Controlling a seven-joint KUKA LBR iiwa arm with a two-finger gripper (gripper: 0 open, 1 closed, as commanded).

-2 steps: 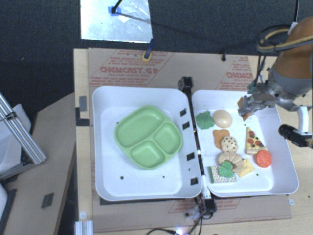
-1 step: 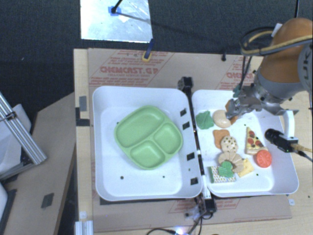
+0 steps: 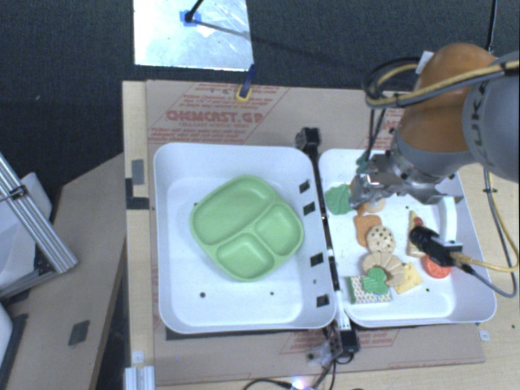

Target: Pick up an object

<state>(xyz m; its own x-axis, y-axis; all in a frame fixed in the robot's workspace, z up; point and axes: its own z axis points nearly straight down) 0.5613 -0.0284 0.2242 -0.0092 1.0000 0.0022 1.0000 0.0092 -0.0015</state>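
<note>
1. We see the gripper (image 3: 367, 187) low over the right bin (image 3: 471, 299), at its ten o'clock corner; whether it grips anything, we cannot tell.
2. Toy food pieces (image 3: 379, 240) lie at its six o'clock.
3. A green divided plate (image 3: 246, 227) sits in the left bin (image 3: 175, 218).

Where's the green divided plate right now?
In the camera view, the green divided plate lies in the middle of the left white bin, across the divider from the small food items in the right bin.

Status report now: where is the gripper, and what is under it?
Gripper low over right bin, near its left wall. Green piece just beside it, nothing seen gripped. Cookies crowded close in front.
</note>
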